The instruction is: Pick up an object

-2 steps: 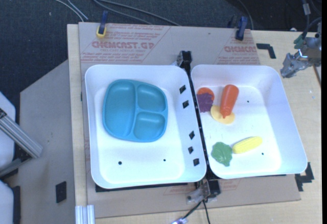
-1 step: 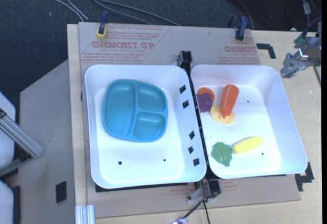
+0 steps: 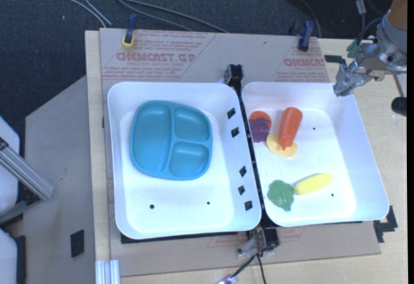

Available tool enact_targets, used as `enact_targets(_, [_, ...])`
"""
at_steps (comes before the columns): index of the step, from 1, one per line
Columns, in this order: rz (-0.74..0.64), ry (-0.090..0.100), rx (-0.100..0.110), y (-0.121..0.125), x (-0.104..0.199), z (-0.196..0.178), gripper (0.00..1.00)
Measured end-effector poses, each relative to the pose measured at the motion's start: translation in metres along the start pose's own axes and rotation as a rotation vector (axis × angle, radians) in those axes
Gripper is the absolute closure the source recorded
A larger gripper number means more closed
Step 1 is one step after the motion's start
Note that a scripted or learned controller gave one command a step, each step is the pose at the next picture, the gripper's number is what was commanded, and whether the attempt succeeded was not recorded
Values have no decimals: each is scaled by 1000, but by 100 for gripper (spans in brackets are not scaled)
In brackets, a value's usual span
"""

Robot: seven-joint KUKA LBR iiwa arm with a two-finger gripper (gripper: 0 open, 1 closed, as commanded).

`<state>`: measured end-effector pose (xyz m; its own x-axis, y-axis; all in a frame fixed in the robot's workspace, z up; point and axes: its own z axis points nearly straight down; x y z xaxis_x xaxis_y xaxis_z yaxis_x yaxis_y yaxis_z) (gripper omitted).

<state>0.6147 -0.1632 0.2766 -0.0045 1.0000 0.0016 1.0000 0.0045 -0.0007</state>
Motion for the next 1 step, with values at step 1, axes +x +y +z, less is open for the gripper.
enact_targets(1, [0, 1, 2, -6, 48, 14, 100])
